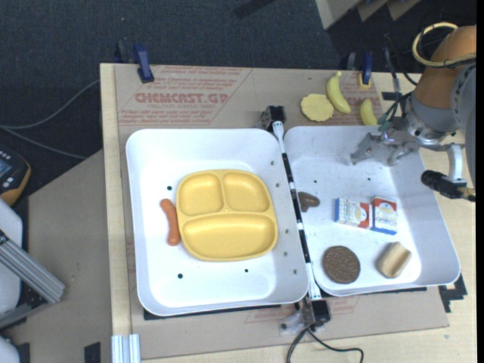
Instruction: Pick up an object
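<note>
1. Landmark: the right bin [423, 267]. All places below are read against it.
2. The gripper [376, 148] hangs over the right bin's far part, near its back wall. Its grey fingers look spread, pointing toward the bin's left side, with nothing between them.
3. Candidate objects lie in the bin's near half, well apart from the gripper: a pair of small cartons [367, 214] in the middle, a brown round cookie [342, 264] toward the near-left corner, a tan bread roll [393, 259] toward the near-right corner.
4. A small brown piece [307, 200] sits against the bin's left wall.
5. Outside the bin, beyond its far wall: two bananas [339, 93] and a yellow flat piece [317, 107] on the board.
6. Left of the bin, in the neighbouring bin: a yellow divided plate [225, 214] with an orange sausage [171, 221] just beside it.
7. Progress, as judged: nothing is grasped or lifted yet. Left to do: choose an object, descend, close, raise it.
</note>
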Robot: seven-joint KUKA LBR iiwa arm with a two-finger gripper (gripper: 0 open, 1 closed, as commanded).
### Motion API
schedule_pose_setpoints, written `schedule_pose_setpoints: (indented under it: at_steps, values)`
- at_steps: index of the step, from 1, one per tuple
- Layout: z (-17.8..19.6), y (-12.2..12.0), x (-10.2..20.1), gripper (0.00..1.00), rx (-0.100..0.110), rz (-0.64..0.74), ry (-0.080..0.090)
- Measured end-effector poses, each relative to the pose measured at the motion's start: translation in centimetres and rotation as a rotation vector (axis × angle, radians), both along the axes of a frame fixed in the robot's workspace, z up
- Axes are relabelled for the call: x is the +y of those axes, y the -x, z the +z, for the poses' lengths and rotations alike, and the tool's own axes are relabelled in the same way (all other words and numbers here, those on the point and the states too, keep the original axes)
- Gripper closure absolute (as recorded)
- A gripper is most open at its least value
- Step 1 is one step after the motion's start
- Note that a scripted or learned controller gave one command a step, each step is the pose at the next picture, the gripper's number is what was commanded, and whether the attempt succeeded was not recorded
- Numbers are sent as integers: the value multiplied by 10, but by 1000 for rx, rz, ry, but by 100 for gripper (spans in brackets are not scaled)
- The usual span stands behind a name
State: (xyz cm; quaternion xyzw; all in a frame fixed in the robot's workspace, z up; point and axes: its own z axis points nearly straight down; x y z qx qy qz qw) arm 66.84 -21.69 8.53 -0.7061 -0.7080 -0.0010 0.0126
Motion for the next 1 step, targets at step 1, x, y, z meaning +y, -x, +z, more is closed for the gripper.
schedule_pose_setpoints:
  at_steps: [1]
  values:
    - [17,73,14,0,-12,-5,17]
